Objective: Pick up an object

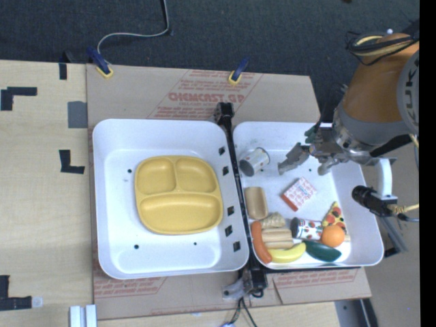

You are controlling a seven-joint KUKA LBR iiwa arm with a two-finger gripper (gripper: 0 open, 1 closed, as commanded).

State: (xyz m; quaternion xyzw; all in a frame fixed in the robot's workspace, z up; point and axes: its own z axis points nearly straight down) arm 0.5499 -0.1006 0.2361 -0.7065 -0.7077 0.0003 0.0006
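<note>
Jaws spread, nothing between them, gripper [315, 161] over right bin [368, 251]; one red-white box [299, 193], one metal cup [255, 161], one yellow divided tray [179, 194] in left bin [109, 196].

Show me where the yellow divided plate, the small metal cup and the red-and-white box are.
yellow divided plate [179, 194], camera view, its centre.
small metal cup [255, 160], camera view, its side.
red-and-white box [300, 193], camera view, its top face.

**Colours and patterns in the two bins**

White left bin [109, 203]: yellow divided plate [179, 194]. White right bin [368, 240]: silver cup [255, 161], red-and-white checked packet [300, 193], tan bread [255, 202], orange fruit [333, 236], yellow banana [289, 254], dark green vegetable [322, 252].
</note>
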